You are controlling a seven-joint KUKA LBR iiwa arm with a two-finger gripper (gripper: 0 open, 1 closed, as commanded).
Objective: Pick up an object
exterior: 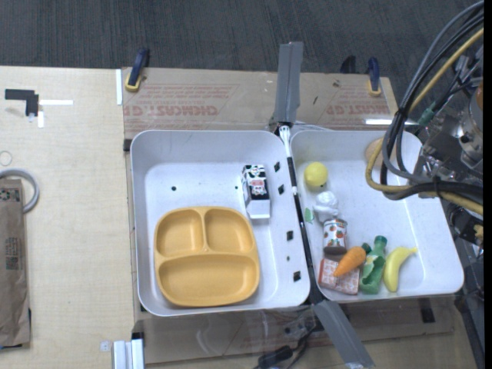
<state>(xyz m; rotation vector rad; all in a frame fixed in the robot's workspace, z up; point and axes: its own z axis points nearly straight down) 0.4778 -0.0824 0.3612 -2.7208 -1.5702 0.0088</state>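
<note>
The right bin (430, 229) holds several toy foods: a yellow lemon (315, 175), a small white object (327, 203), a little jar with a red label (334, 234), an orange carrot (350, 260) lying on a red packet (340, 280), a green vegetable (373, 270) and a yellow banana (397, 266). In the left bin (192, 156) lie a yellow divided plate (206, 256) and a black-and-white milk carton (256, 191). My arm's wrist end (460, 141), wrapped in cables, hangs over the right bin's far right corner, well away from the foods.
A loop of yellow and black cables (396, 175) droops over the right bin's back right part. A grey bar (289, 83) stands behind the wall between the bins. Cardboard (200, 98) lies behind the bins, and a brown bag (11, 260) sits at the far left.
</note>
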